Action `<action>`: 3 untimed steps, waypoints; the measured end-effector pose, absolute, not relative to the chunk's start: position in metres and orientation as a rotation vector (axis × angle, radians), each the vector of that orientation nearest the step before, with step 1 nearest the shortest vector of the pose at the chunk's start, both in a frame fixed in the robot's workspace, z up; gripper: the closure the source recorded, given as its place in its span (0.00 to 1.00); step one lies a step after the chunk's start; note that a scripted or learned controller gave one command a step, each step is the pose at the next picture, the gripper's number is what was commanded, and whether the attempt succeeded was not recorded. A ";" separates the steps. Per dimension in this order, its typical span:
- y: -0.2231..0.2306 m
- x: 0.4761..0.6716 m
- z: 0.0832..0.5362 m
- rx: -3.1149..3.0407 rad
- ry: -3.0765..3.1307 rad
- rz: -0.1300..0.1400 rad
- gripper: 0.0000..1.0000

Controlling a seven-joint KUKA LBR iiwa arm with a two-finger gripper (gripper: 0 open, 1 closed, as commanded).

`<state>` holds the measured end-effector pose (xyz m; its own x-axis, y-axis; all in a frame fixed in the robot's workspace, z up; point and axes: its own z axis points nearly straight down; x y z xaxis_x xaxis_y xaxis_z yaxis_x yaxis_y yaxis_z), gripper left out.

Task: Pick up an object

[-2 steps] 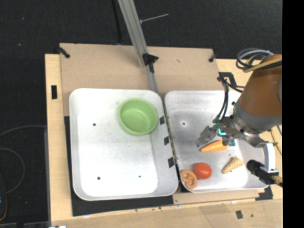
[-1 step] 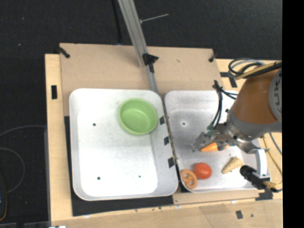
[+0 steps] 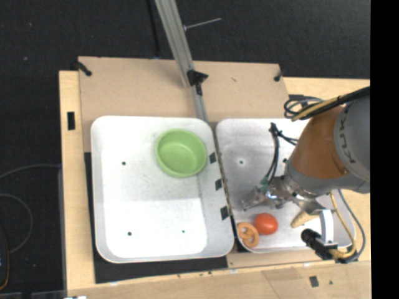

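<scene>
Nothing looks picked up yet: the red ball (image 3: 266,223) and the orange piece (image 3: 248,234) lie in the right bin (image 3: 243,143) near its front edge, just below the gripper (image 3: 269,195). Its opening I cannot tell. The ball is round, without a long axis; lowering and grasping remain

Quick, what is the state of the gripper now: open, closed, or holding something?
Gripper: cannot be told. It sits low in the right bin, above the red ball; nothing visibly held.
</scene>
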<state>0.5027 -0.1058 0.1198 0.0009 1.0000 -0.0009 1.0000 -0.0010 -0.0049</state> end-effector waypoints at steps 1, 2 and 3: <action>-0.107 0.503 0.100 -2.225 -2.219 0.003 0.00; -0.107 0.505 0.112 -2.235 -2.215 -0.009 1.00; -0.109 0.512 0.175 -2.223 -2.230 -0.008 1.00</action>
